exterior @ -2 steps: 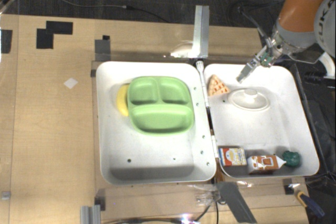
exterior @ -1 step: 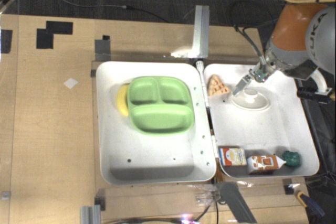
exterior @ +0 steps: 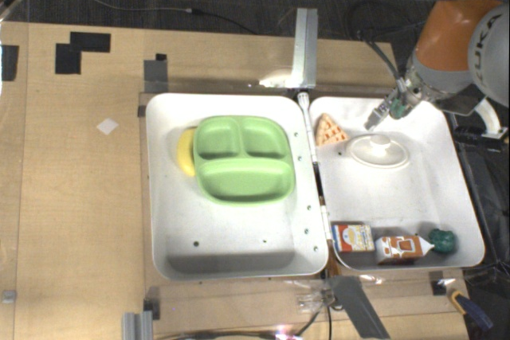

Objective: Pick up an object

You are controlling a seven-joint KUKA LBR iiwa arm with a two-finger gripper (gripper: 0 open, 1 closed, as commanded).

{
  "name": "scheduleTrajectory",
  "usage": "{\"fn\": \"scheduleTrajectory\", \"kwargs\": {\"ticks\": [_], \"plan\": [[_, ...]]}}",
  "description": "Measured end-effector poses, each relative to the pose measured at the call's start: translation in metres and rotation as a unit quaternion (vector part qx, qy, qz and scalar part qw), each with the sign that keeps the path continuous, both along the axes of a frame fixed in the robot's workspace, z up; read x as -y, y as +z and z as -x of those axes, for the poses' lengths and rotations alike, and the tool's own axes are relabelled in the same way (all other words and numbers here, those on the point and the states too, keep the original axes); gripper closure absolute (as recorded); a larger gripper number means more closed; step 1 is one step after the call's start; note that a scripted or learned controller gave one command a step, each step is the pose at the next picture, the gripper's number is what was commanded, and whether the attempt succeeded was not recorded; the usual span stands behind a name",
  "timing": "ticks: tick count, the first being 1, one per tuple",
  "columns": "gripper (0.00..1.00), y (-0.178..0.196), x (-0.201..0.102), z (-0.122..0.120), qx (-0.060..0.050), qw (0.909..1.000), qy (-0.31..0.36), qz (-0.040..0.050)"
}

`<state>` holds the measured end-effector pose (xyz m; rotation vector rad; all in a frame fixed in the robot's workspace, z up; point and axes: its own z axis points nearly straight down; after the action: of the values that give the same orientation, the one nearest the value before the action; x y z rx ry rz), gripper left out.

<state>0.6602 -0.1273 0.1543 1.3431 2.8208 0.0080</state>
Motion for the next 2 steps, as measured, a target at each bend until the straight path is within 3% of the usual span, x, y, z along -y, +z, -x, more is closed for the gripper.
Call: {"fn": "scheduleTrajectory", "kwargs": {"ticks": [1,2], "plan": [[0.0,0.0,0.0,0.0,0.0,1.0,0.0,0.0001],[0.0,-0.059,-0.035,0.056,0.004,0.9979,0.065,0.0013]]}}
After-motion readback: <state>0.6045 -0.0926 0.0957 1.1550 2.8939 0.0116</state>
